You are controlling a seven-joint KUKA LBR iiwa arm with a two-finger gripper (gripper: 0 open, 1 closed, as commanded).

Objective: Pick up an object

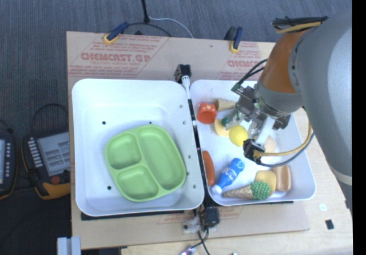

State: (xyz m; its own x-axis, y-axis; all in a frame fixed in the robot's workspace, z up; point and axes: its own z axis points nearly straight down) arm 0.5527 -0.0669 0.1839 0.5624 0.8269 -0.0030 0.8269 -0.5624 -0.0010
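While the arm (297,71) is reaching in from the right of the frame, the gripper (251,134) is hanging low over the right bin (303,191), right-centre of frame, w/ wrist tilted toward the pile. Can't tell how the tool is set; nothing is showing as held.

Right bin, items lying loose, crowded toward its left and lower parts, prob. so any one is in reach:
- yellow lemon (238,135), just beside gripper, likeliest target
- orange cup (206,113), upper left of bin
- blue bottle (229,174), lower centre, lying tilted
- red sausage (209,167), along the left wall
- green-topped cone (251,191), bottom edge
- hot-dog bun (282,178), lower right

Left bin (86,105), centre-left of frame: green divided tray (146,162) lying flat.
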